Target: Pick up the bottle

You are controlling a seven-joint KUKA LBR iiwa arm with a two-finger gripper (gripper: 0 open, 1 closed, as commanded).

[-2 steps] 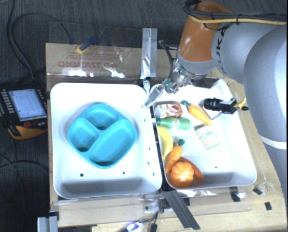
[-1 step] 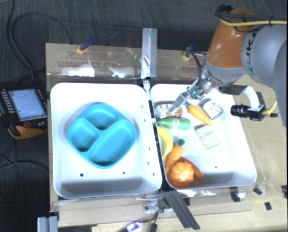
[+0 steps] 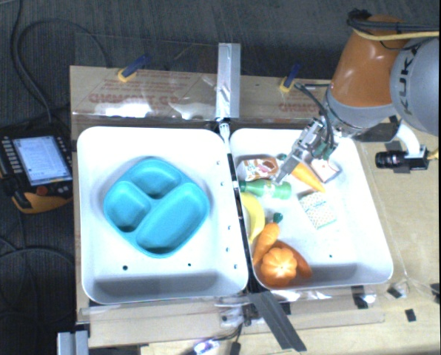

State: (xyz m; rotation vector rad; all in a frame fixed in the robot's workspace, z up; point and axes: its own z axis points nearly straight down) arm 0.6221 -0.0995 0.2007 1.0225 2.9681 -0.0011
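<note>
Bottle [image 3: 268, 190] lying flat in right bin [image 3: 368, 220], near its left wall, beside banana [image 3: 253, 214]. Fingers [image 3: 283, 172] just above bottle; opening can't tell, nothing visibly gripped. Blue tray [image 3: 156, 205] in left bin [image 3: 95, 161].

Both white bins [image 3: 95, 220] look like smooth, slightly glossy plastic, the blue divided tray [image 3: 157, 205] matt plastic, the green bottle [image 3: 268, 190] shiny plastic, the fingers [image 3: 288, 167] bare metal, and the worktop [image 3: 405, 220] pale matt wood.
</note>
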